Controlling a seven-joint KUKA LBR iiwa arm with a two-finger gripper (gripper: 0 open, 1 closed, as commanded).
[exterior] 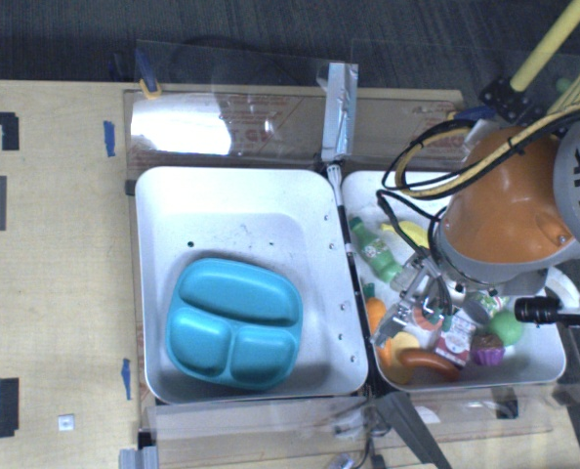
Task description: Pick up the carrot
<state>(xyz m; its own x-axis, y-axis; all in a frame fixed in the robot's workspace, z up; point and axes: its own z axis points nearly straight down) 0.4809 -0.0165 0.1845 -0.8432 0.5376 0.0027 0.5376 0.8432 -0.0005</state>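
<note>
The carrot point(375, 314) shows as an orange piece at the left side of the right bin point(554, 360), partly hidden by other toys. My gripper point(419, 303) hangs low over that bin's pile, just right of the carrot and close to it. The orange-banded wrist point(510, 203) covers much of the bin behind it. I see nothing clearly held.
A blue divided plate point(235, 320) lies in the left bin point(173, 203). The right bin also holds a green bottle point(378, 252), a yellow piece point(413, 233), a brown-red sausage point(429, 362), a purple item point(487, 350) and a green ball point(506, 328). Cables point(436, 164) loop above.
</note>
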